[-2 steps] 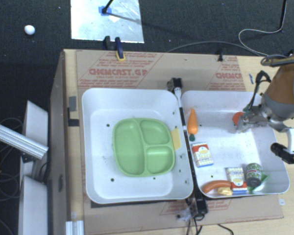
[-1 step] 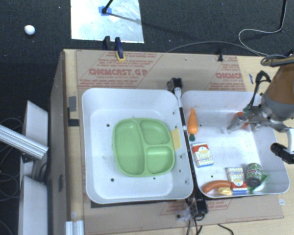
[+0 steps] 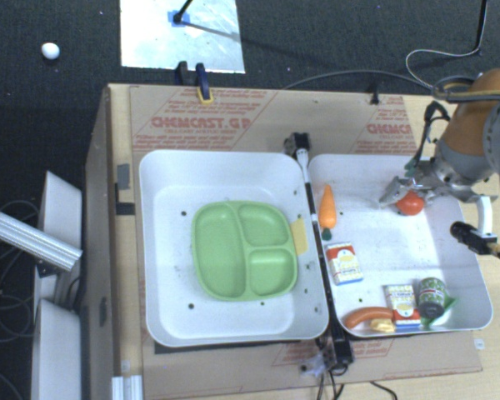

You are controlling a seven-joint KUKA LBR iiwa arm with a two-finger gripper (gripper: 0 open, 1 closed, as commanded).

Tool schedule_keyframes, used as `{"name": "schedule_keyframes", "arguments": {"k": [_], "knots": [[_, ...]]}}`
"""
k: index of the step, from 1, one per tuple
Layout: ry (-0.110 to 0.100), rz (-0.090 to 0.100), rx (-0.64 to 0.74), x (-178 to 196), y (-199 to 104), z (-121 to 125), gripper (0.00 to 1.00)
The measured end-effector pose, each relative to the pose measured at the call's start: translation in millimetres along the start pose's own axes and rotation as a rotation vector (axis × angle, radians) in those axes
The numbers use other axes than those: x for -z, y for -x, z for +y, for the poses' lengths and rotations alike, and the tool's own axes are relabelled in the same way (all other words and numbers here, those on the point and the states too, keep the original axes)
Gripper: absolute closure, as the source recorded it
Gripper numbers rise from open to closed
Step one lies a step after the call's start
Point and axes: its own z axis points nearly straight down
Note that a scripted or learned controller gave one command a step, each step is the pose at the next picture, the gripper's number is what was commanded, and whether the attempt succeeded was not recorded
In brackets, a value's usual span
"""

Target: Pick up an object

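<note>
While the arm reaches in from the right edge of the frame, we see its gripper low over the upper part of the right bin, with a small red tomato-like object right at its tip; we cannot tell how far it is spread or whether it grips the object. Elsewhere in that bin we note a carrot by the left wall, a small carton mid-bin, and a sausage, box and can along the lower edge. Left of it, the other bin carries a green divided plate.
</note>
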Motion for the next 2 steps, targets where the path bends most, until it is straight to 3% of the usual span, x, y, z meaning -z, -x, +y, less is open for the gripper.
{"name": "schedule_keyframes", "arguments": {"k": [1,2], "knots": [[0.003,-0.003,0.004,11.2,0.5,0.9,1.0],[0.002,0.001,0.001,79.9,-83.7,29.6,1.0]]}}
